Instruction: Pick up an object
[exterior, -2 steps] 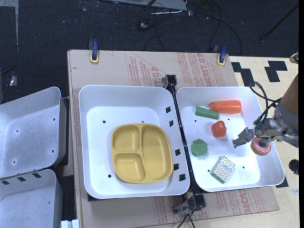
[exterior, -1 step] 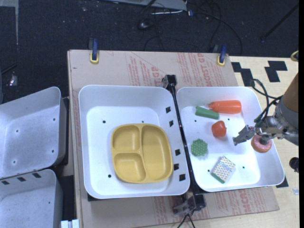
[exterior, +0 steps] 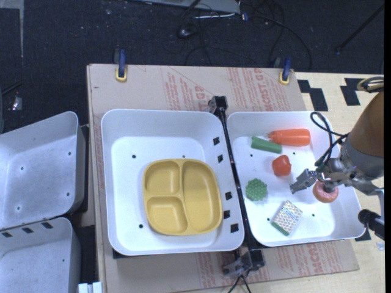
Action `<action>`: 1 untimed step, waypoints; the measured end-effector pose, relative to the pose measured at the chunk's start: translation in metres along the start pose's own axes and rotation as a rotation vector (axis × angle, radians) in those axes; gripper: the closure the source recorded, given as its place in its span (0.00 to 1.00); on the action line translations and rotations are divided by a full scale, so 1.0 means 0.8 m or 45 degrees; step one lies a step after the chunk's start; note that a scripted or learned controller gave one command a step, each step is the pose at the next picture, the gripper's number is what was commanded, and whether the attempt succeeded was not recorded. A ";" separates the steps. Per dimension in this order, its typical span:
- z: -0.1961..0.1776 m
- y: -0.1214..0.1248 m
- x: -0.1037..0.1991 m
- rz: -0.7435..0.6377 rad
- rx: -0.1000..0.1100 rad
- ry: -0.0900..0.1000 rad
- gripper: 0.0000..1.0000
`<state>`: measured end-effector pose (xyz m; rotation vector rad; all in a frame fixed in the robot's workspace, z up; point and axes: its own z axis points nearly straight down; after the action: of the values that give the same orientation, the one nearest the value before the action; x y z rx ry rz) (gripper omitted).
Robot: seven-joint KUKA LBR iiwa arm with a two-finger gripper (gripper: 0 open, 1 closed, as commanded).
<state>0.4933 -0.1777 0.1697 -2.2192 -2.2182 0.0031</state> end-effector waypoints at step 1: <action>0.060 0.000 -0.010 0.002 0.001 0.000 0.00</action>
<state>0.4932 -0.1858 0.1219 -2.2206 -2.2163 0.0039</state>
